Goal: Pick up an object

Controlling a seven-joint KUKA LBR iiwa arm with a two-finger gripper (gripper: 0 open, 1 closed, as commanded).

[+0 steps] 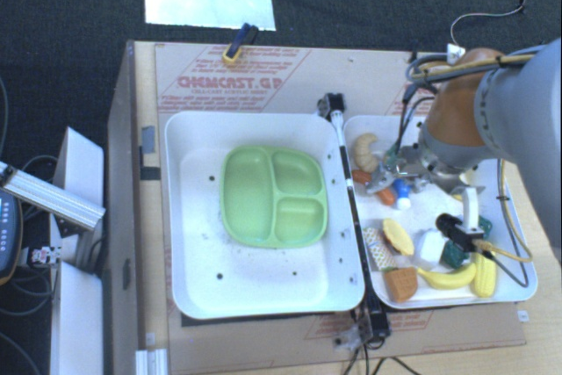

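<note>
White plastic bins are set side by side on a cardboard-covered bench (263,79). The left bin (198,277) is taken up by a green divided plate (272,196), lying flat near its middle. The right bin (518,228) is crowded with small toy foods — a pale croissant-shaped piece (365,150) near the top left corner, an orange wedge (402,284) at the bottom, a banana (450,278) just beside it, and a yellow corn-like piece (397,236) between them and the middle.

The grey arm (518,105) is reached in from the right, with its gripper (397,174) lowered over the upper part of the right bin, right above a small bottle with a blue cap (402,192) and an orange bit (387,198) next to it. Whether anything is actually gripped can't be told (the tool's tip is too cluttered and blurry to be read), so it's left open. Nothing is seen lifted clear of the bin.
</note>
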